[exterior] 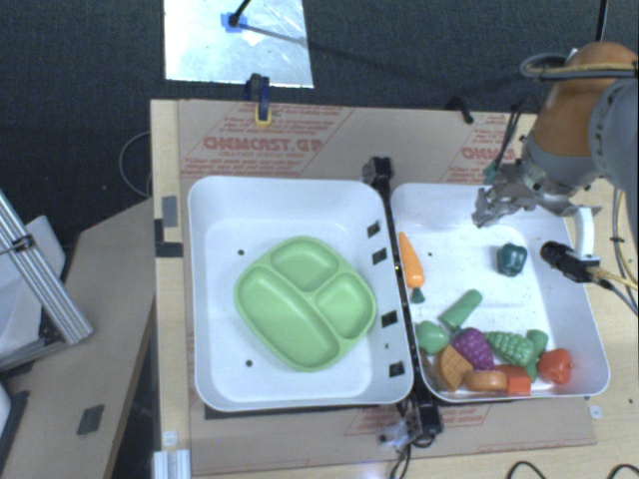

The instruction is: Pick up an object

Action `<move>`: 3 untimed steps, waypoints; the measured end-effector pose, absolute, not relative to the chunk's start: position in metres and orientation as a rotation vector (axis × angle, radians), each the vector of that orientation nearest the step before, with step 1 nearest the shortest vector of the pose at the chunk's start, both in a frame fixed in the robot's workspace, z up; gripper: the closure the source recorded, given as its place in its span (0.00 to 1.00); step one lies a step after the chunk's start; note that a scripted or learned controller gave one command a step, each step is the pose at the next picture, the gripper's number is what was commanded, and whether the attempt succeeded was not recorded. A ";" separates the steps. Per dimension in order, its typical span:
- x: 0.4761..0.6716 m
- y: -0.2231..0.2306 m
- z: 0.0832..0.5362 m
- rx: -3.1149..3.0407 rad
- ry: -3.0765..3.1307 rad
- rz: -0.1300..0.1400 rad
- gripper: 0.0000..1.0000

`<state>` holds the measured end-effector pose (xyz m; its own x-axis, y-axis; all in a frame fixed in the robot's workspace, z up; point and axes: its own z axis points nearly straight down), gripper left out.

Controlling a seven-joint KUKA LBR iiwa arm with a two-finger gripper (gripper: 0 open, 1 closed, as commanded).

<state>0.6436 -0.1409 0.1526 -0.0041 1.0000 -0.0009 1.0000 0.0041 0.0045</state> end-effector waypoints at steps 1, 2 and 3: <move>0.642 -0.142 0.197 2.213 2.223 0.006 1.00; 0.643 -0.142 0.227 2.213 2.224 0.005 1.00; 0.628 -0.097 0.235 2.213 2.230 0.002 1.00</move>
